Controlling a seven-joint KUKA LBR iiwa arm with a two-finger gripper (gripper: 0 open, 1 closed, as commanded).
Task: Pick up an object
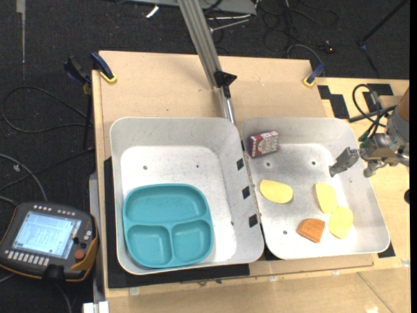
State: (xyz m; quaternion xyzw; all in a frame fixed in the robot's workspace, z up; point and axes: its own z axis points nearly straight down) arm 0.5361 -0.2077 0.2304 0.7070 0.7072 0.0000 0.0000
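Lying broad and pale beneath everything, the table (169, 87), carrying two shallow white bins side by side. Taking the right bin (306, 243) as the landmark: just to its left, the left bin (130, 142), holding a teal divided tray (168, 225) in its near half. Sitting at the landmark's far-left corner, a small maroon carton (264, 143); resting left of the bin's middle, a yellow oval piece (276, 191); lying toward its near-right, a taller yellow piece (326, 197), a rounder yellow piece (341, 222) just nearer than that, and an orange wedge (311, 229) beside it at the near edge. Judging any of these as a fair pick: looking light, probably toy food, smooth and somewhat slippery on the rounded faces, so best pinched across the narrow width rather than along the length; the carton looking stiff and flat-sided, likely the easiest to hold by its two opposite faces. Hovering over the landmark's right rim, the tool (357, 162), with two dark fingers spread apart, roughly wide enough for one yellow piece, gripping nothing and touching nothing visible, well short of the taller yellow piece. Resting off the table, far left of the landmark, a teach pendant (47, 235).
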